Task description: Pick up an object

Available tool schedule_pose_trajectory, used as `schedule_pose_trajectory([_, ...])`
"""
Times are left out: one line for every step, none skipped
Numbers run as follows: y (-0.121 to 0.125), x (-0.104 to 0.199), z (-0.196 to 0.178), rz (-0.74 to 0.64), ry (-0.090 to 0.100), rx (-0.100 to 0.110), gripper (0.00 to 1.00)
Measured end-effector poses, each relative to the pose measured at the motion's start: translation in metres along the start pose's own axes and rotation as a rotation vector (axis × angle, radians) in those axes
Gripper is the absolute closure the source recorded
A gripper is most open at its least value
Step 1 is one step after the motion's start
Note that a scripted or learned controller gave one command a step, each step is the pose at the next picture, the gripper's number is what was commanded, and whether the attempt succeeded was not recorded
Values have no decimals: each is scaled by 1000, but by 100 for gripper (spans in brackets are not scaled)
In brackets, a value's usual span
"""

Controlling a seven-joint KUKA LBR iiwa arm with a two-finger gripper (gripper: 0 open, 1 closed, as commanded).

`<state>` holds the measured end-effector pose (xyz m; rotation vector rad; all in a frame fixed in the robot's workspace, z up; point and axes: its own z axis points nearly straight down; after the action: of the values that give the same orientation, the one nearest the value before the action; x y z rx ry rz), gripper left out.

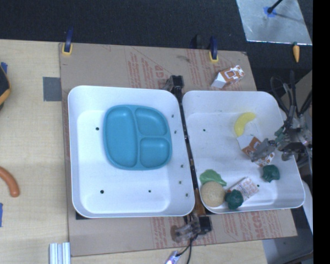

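Small white-and-orange carton (251, 145) lies in right shallow white bin (214, 106), right of centre, tipped on its side. The gripper (275, 146) sits low at the bin's right edge, just beside the carton, maybe touching it; too dark and cluttered to tell whether it is spread or closed, or pinching anything.

Same bin:
- yellow banana-shaped toy (243, 122) just above the carton
- dark green lumpy toy (270, 172) below the gripper
- light green leaf-shaped piece (211, 177), beige round bun (212, 193), dark green ball-like toy (234, 199) and white printed packet (245, 187), clustered at the near edge

Left shallow white bin (88, 197) holds a blue three-section plastic plate (137, 136). Another small white-and-orange carton (228, 77) lies on the brown cardboard sheet (126, 65) behind the right bin. An orange sausage toy (6, 180) lies on the wooden bench (22, 136), far left.
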<state>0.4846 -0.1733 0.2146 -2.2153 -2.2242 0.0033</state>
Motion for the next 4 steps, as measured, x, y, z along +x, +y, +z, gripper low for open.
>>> schedule_pose_trajectory([74,-38,43,-2,-1,0,0])
schedule_pose_trajectory([146,-39,123,-1,0,1,0])
schedule_pose_trajectory([147,-40,111,-5,-1,-1,100])
schedule_pose_trajectory([148,-40,101,-7,-2,-1,100])
